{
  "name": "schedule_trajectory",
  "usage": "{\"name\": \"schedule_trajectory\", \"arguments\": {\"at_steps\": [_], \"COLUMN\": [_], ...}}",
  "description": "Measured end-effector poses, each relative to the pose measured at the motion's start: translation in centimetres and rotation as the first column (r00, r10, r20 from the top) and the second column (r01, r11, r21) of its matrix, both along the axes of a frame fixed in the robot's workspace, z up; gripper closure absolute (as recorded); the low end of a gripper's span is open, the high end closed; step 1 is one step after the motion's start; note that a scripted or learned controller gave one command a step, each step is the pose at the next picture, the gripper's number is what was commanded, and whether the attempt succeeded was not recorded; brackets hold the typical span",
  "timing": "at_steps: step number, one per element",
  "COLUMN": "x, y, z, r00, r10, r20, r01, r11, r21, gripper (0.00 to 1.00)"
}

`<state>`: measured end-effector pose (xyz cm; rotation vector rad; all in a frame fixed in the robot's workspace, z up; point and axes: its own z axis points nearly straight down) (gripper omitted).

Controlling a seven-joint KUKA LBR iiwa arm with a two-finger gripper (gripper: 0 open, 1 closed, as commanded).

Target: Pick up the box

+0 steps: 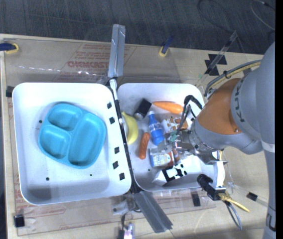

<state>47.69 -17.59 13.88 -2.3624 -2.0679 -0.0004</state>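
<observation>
The pale wooden worktop (57,59) carries 2 shallow white bins side by side, the left bin (27,183) and the right bin (146,89) touching along a central divider. Blue clamps (4,47) grip its far-left edge.

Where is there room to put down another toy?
In the left bin, the white floor around the blue tray is bare, widest along the near edge. The right bin is crowded: carrot, bottle, sausage, box and the hand.
</observation>
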Motion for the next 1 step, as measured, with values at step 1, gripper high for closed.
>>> {"name": "schedule_trajectory", "arguments": {"at_steps": [1], "x": [3.11], "y": [5.31], "z": [-4.20], "r00": [0.998], "r10": [0.069], "r20": [0.009], "r01": [-0.069], "r11": [0.998], "r21": [-0.009], "gripper": [0.00]}}
